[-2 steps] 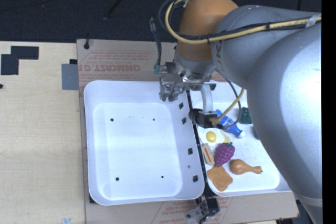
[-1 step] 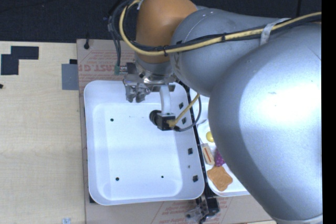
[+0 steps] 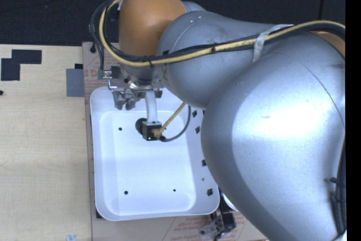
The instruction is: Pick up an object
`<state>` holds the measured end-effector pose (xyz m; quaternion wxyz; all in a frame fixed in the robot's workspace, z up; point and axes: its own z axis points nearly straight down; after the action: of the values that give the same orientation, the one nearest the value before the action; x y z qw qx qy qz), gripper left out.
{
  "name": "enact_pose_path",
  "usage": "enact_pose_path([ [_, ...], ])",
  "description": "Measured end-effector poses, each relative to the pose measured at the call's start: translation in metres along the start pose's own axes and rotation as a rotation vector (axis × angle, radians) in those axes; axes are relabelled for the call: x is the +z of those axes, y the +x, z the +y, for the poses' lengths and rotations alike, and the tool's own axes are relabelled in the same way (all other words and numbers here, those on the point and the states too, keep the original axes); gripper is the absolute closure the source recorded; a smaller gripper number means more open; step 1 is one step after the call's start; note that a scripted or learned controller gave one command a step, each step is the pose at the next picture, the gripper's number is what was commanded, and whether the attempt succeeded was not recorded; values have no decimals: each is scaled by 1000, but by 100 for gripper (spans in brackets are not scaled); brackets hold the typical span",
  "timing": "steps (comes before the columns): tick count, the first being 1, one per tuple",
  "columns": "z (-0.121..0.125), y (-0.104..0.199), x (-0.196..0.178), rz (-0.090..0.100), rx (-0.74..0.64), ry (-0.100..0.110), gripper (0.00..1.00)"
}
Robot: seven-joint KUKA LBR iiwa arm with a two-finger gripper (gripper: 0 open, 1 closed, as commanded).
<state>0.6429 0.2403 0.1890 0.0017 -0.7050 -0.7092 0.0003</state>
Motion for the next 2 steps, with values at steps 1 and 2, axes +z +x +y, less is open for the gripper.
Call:
enact_pose_path([
  [1,0,-3,-10,-4,-1,2,100],
  [2,-5,2,-12,-4,5,1,100],
])
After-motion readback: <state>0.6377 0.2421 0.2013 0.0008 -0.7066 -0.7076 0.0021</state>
